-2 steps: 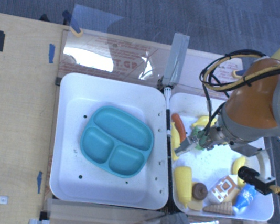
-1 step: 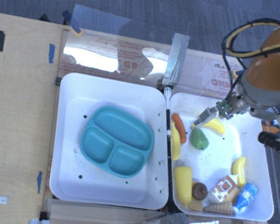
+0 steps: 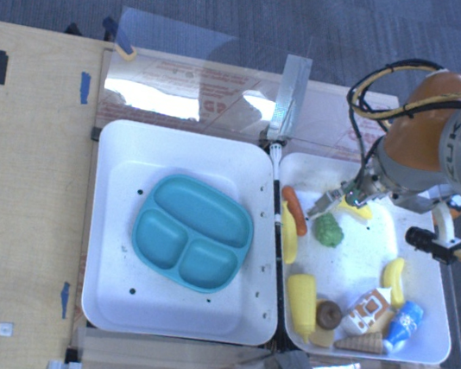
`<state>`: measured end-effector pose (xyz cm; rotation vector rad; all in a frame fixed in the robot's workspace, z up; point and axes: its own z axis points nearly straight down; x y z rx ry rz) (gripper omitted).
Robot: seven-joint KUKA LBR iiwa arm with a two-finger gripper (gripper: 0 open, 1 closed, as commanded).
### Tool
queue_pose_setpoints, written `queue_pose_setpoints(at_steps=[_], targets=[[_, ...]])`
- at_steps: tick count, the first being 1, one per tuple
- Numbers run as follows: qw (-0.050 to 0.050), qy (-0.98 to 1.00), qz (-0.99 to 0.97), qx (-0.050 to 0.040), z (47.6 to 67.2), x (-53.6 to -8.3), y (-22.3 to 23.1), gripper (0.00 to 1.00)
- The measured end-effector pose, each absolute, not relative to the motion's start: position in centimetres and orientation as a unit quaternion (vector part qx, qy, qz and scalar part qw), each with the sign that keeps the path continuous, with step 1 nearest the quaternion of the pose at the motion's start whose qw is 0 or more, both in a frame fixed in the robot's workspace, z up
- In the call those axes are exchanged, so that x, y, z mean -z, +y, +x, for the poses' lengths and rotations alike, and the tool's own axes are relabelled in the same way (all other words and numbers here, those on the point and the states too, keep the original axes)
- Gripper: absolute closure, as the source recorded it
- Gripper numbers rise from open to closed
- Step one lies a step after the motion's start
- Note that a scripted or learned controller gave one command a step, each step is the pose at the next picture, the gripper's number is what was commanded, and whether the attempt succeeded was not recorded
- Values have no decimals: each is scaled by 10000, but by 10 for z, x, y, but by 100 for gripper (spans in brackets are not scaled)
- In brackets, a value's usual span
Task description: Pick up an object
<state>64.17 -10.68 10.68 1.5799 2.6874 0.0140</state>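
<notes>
The right bin (image 3: 443,298) holds several toy foods. A green broccoli-like piece (image 3: 329,231) lies near its middle, and a small yellow piece (image 3: 357,212) sits just above and to the right of it. My gripper (image 3: 339,200) hangs low over the bin's upper part, between these two pieces and slightly above them. Its fingers stand open: one grey finger (image 3: 322,205) points down-left and the other is close to the yellow piece. Nothing shows between them. An orange carrot-like piece (image 3: 293,205) lies to the left by the bin wall.
A yellow banana (image 3: 291,236), a yellow cylinder (image 3: 300,303), a brown round piece (image 3: 329,314), a white-and-orange box (image 3: 370,308), a cone (image 3: 359,342), a blue bottle (image 3: 404,327) and another yellow piece (image 3: 393,279) lie lower in the right bin. The left bin (image 3: 121,161) holds a teal divided plate (image 3: 194,233).
</notes>
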Motion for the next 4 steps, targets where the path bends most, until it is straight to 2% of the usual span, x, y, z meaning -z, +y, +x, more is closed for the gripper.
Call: queue_pose_setpoints(at_steps=[1, 2, 3, 4], targets=[[152, 8466, 5320, -38, 647, -100, -105, 0], [-40, 9118, 4106, 39, 665, -107, -114, 0], [-18, 8809, 4733, -22, 663, -97, -124, 0], [133, 8812, 4726, -43, 669, -112, -126, 100]])
